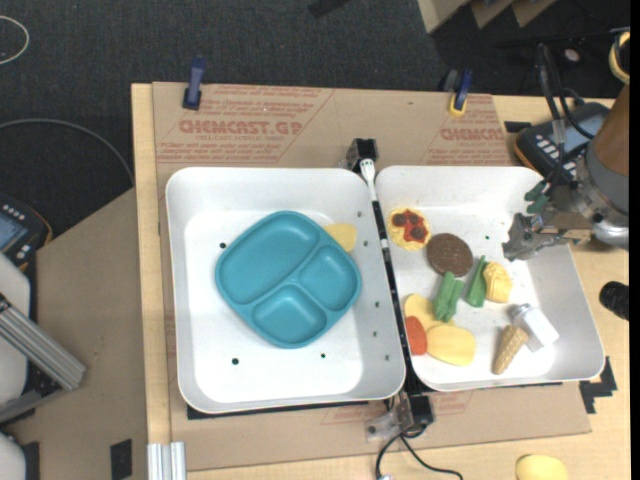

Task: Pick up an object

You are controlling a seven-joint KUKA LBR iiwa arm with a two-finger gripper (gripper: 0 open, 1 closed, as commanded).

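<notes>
The claw (522,236) hangs over the right bin (565,368) near its right wall; I cannot tell its state. Below it, apart, lie toy foods: a brown round patty (449,253), a small pizza (409,226), a corn cob (496,281) and an ice-cream cone (509,346). The left bin (200,368) holds a teal divided plate (288,278).

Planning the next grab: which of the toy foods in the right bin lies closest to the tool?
The corn cob, yellow with a green husk, just below-left of the tool. The brown round patty sits a bit farther left; the ice cream cone is farther down.
</notes>
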